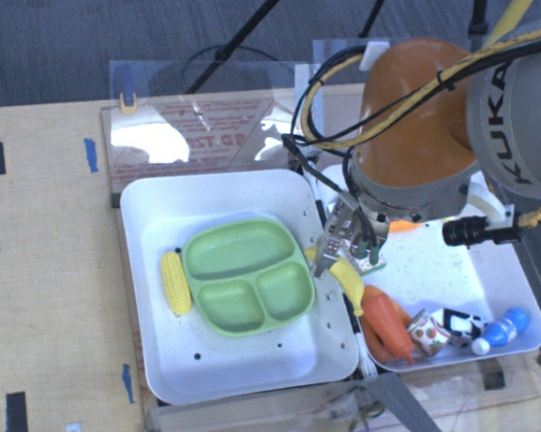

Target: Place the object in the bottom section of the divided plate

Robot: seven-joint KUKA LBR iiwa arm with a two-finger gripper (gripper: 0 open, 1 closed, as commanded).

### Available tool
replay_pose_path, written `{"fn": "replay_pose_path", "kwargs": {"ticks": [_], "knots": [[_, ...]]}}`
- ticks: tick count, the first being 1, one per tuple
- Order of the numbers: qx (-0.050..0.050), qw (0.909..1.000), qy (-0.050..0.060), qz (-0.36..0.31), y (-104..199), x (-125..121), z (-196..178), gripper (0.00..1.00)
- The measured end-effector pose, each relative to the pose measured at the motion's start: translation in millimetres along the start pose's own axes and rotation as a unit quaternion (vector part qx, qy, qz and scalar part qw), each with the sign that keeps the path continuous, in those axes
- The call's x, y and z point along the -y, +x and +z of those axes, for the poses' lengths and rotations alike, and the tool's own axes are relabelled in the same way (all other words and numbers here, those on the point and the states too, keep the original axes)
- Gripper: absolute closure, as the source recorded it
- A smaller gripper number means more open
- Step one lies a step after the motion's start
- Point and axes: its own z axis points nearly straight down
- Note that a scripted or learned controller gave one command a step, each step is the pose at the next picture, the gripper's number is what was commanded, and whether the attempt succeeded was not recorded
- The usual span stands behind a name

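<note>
The step in hand looks like the pick or the start of the carry: the metal two-finger claw (341, 251) hangs at centre frame over the wall between the two white bins, and a yellow banana-shaped plastic toy (349, 282) sits just below its tips. Whether the claw is open, closed or actually gripping that toy I cannot tell, as the fingers are a tangle of metal at this angle. The green three-section plastic plate (247, 275) lies in the left white bin (170, 360), left of the claw, with a yellow toy corn cob (175, 282) touching its left rim. Next, the toy must travel leftward and come down over the plate's lower compartments, which look bare.
</note>
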Motion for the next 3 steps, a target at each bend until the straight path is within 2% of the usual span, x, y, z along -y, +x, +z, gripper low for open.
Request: {"fn": "replay_pose_path", "kwargs": {"ticks": [1,2,3], "knots": [[0.000,1.0000,0.000,0.000,-0.3,0.4,-0.1,0.00],[0.000,0.9972,0.000,-0.075,-33.5,-45.9,148.3,0.00],[0.000,0.9972,0.000,-0.074,-33.5,-45.8,148.3,0.00]]}}
